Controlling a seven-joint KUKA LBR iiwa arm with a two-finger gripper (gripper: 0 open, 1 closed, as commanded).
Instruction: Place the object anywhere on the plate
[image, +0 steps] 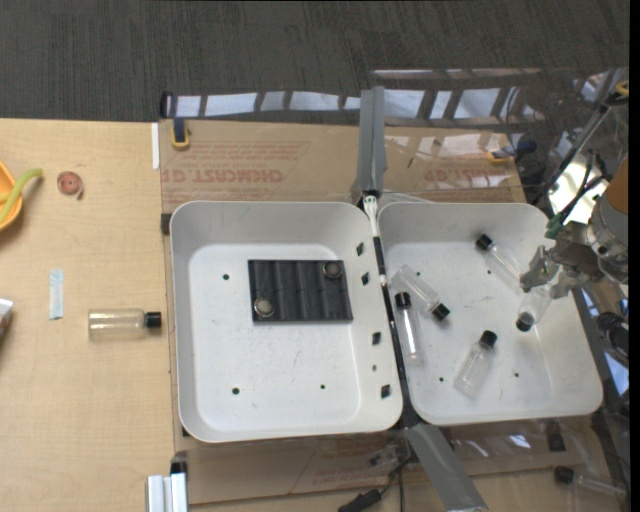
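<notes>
Clear vial (530, 308) hangs between pincer (540, 283) fingers over right bin (590, 385).

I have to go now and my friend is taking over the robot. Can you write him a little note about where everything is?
Pincer: over the right bin, near its right wall, with a clear vial hanging between its fingers.
Plate: the dark ridged one in the left bin.
Other vials lie in the right bin, for example one near the front.
Done: vial picked up.
Left: carry it to the plate and set it down.
</notes>
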